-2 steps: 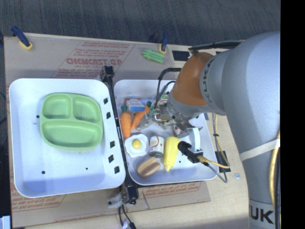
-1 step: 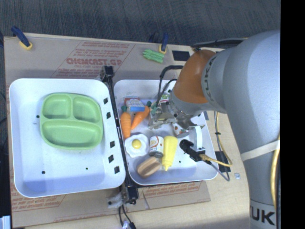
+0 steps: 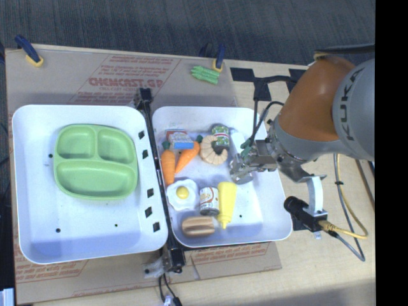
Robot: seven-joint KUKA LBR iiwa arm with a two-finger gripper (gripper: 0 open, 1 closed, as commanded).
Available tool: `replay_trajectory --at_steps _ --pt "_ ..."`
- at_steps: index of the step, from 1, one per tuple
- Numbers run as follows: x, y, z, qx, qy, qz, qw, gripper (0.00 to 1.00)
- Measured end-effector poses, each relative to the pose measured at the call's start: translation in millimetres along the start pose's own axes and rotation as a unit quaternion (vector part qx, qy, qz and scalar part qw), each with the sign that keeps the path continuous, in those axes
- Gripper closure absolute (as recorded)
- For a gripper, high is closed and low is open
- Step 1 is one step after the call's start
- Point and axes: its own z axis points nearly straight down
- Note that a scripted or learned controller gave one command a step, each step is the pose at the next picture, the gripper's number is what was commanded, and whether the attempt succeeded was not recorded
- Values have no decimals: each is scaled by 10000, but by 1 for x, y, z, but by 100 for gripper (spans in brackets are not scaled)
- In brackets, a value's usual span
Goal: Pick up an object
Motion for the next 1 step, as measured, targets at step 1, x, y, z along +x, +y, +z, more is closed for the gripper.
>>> replay_trajectory --at_steps 1 --pt "0 0 1 4 2 -5 10000 0"
